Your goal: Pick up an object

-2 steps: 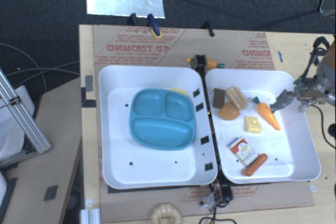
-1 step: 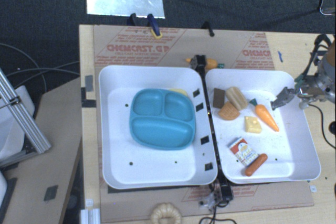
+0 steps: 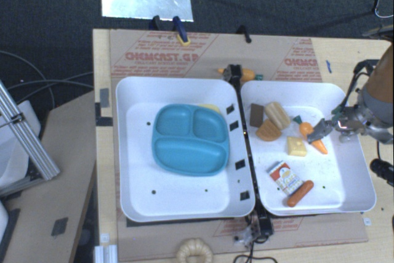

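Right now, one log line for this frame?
phase: approach | claw: low in right bin, by carrot and orange | held: nothing seen | blue tray: left bin

Toy foods lie scattered in the right bin point(image 3: 354, 194): bread point(image 3: 276, 114), cheese wedge point(image 3: 297, 146), carrot point(image 3: 318, 146), sausage point(image 3: 300, 193), small carton point(image 3: 284, 177).
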